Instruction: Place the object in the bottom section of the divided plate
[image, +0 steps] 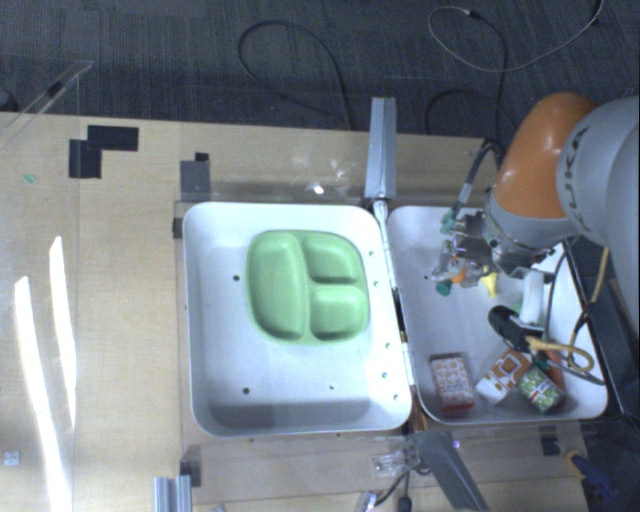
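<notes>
A green divided plate (256, 262) lies in the left white bin (215, 380), with one long section on its left and two smaller ones on its right. My gripper (455, 272) hangs over the upper left part of the right bin (425, 320), well to the right of the plate. A small orange and teal thing (450, 285) shows right at the gripper's tip, and a bit of yellow (490, 284) sits beside it. I cannot tell whether the gripper holds it.
At the front of the right bin lie a small reddish box (452, 381), a white and brown pack (506, 374) and a green can (541, 391). A grey metal post (381, 150) stands behind the wall between the bins.
</notes>
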